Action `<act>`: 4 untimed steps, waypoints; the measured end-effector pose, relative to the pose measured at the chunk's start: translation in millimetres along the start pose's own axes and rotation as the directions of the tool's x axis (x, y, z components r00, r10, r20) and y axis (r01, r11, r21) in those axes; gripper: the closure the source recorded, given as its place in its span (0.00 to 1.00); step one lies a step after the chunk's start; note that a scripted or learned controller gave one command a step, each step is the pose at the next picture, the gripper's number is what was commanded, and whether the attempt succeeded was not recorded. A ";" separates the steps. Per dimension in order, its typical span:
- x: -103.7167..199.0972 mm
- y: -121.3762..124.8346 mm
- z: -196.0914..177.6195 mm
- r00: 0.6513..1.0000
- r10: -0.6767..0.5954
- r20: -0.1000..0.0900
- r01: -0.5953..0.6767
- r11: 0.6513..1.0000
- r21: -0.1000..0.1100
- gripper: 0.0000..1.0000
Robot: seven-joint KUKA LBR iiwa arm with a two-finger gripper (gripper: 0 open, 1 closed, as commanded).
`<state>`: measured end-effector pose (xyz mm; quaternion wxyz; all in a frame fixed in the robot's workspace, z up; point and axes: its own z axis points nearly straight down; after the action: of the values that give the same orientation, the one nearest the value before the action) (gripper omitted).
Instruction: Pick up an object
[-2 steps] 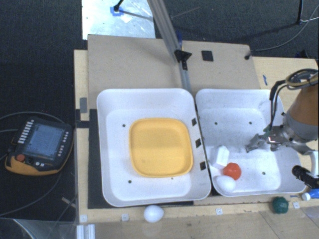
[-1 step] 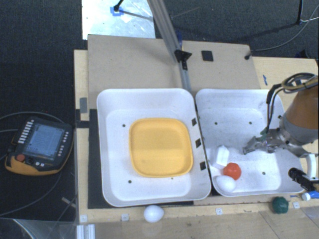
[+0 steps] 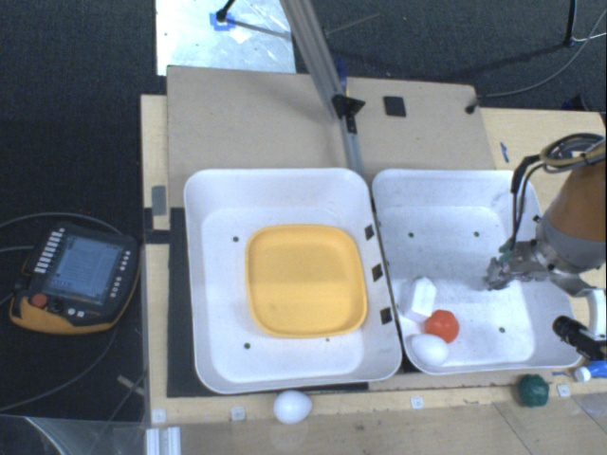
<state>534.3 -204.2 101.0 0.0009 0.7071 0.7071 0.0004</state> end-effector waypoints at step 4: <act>55.4 14.1 -126.0 1.000 -0.005 -0.002 0.005 1.000 0.001 1.00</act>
<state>548.1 -148.7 226.9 -0.0001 0.7054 0.7088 0.0006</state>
